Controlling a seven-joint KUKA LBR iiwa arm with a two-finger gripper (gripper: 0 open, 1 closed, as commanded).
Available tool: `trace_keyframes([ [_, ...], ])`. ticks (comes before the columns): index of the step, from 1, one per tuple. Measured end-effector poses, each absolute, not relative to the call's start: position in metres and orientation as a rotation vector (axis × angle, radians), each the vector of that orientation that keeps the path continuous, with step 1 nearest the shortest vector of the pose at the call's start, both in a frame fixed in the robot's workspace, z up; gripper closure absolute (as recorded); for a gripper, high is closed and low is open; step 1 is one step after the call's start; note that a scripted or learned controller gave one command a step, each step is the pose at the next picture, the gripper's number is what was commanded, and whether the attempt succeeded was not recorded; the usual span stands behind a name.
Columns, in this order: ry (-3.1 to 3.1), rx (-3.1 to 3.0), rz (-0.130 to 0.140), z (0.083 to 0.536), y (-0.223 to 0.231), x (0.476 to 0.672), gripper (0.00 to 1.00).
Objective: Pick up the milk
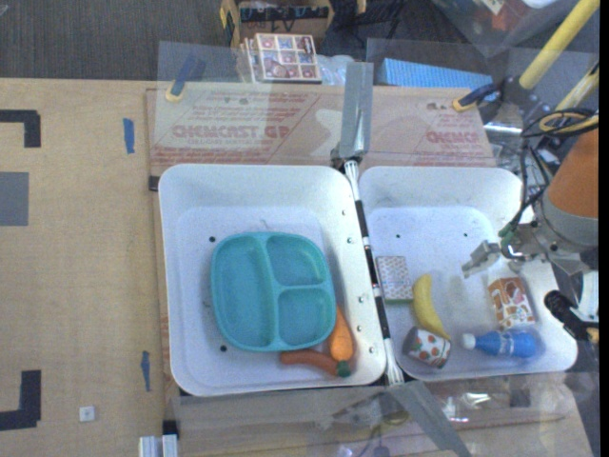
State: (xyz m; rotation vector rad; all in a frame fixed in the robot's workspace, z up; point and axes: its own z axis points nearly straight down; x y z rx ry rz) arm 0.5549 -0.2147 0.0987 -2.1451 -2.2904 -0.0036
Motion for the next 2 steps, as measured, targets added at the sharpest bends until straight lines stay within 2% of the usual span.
trace_keyframes([
  [1,-2.218,-2.225,-0.022,0.0893,-0.2149,0.4942,0.0],
  [2,-2.217,-2.238,-0.016,0.0991,-0.2204,0.4936,1.0],
])
